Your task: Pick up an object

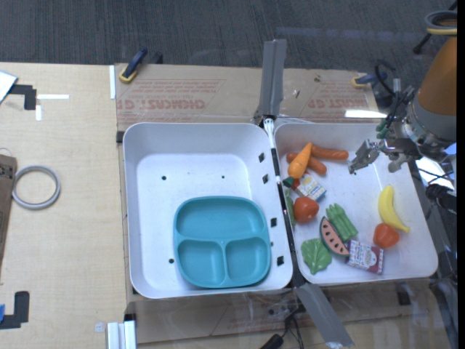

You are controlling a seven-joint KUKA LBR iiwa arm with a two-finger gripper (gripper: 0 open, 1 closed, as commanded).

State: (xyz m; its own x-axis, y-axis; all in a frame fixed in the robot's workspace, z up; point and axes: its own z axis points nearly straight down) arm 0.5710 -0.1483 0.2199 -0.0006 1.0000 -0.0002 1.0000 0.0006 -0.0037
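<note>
The right bin (425,267) holds toy food: carrots (301,161), a small carton (313,188), a red tomato (305,209), a green pod (340,220), a watermelon slice (334,237), a green leaf (315,255), a red packet (365,257), a red-orange fruit (385,235) and a yellow banana (391,208). My gripper (378,158) hangs over the bin's back right part, above and behind the banana. Its fingers are spread open with nothing between them.
The left bin (145,195) holds a teal divided plate (221,242). A grey divider (274,71) rises between the bins at the back. A tape roll (33,187) lies on the bench at far left. Cables and arm parts crowd the right edge.
</note>
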